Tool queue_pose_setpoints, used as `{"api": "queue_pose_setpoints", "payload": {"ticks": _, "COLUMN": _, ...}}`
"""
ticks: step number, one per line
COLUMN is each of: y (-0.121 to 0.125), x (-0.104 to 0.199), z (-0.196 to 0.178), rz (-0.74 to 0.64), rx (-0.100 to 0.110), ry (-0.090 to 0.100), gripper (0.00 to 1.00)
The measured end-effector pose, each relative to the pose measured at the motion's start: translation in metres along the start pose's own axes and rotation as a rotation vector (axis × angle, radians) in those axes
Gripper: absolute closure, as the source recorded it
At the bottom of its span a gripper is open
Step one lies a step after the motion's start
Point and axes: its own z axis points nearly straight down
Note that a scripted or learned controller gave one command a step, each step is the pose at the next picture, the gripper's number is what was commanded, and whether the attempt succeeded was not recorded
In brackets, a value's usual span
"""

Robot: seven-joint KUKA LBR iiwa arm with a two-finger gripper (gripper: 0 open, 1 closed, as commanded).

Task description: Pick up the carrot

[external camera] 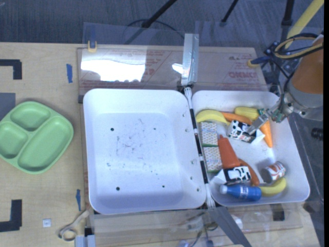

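Across the top of the frame runs a dark grey carpeted floor (103, 4), with thin black stand legs (169, 6) crossing it at a slant and a yellow pole (308, 12) leaning in at the upper right. Below that, a pale wooden bench (41, 60) fills the left side, marked with black tape corners (13, 68) and small strips of blue tape (69, 72). A clear plastic sheet (128, 66) in the upper middle catches a bright white glare from overhead light. At centre left, a green divided plate (33, 137) sits on the wood. A loop of cord (72, 230) lies at the lower left.
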Motion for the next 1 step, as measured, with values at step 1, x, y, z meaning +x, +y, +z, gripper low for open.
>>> {"api": "queue_pose_setpoints", "payload": {"ticks": 1, "y": 0.0331, "x": -0.0081, "z": 0.0, "rz": 0.079, "rx": 0.001, "ry": -0.004, "gripper": 0.0}}
